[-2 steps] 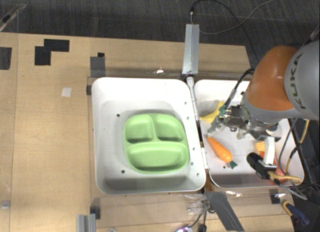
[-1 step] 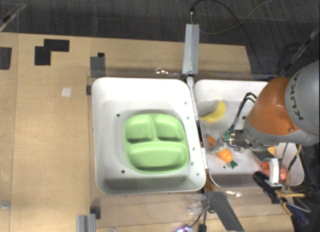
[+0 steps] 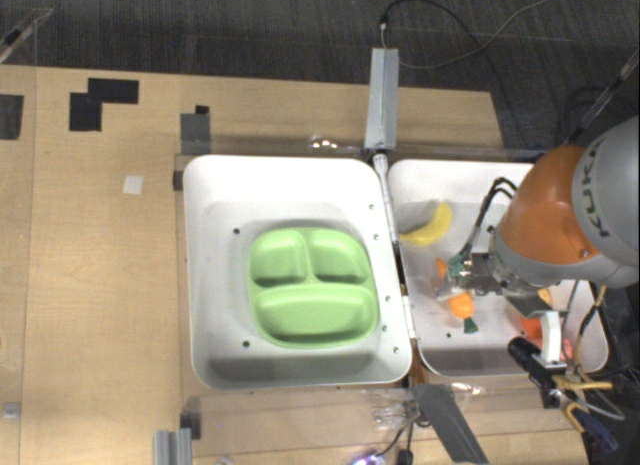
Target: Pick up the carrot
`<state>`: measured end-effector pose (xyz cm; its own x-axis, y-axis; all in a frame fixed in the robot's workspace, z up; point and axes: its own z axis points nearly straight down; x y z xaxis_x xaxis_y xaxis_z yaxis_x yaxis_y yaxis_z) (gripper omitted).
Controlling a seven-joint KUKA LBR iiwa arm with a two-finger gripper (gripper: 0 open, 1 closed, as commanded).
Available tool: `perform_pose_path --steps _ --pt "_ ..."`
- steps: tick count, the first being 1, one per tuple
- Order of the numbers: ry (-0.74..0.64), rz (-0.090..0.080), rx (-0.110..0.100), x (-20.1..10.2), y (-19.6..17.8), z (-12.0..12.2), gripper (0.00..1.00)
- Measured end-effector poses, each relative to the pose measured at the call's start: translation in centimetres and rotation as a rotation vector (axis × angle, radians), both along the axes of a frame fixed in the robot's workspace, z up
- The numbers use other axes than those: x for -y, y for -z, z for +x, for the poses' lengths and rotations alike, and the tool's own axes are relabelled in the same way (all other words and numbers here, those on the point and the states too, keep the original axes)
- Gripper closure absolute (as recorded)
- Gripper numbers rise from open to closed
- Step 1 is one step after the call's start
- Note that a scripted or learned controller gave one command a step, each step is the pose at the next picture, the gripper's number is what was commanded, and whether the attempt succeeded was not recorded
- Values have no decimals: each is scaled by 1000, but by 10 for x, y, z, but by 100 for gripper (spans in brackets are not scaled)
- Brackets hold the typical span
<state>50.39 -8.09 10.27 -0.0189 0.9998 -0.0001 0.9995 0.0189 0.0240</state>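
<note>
The carrot (image 3: pixel 461 307), orange with a small green top, lies in the right-hand bin (image 3: pixel 420 338), lower centre-right of the frame, just below the gripper (image 3: pixel 462 271). The gripper sits at the left end of the grey arm with its orange band (image 3: pixel 545 215), which reaches in from the right edge. Whether the jaws are spread or pressed together I cannot tell, since the wrist hides much of them from above.

The step in hand looks like the approach and descent onto the carrot. To do it well, the gripper should centre over the thick orange body, not the green tip, with the closing line across the carrot's width. It should keep clear of the yellow banana (image 3: pixel 430 226) higher in the same bin. The green divided plate (image 3: pixel 312 285) in the left bin (image 3: pixel 210 253) is well apart and no concern.
</note>
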Motion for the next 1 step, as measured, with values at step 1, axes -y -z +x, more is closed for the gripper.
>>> perform_pose_path --steps 1 --pt "0 0 -18 -28 -109 46 100"
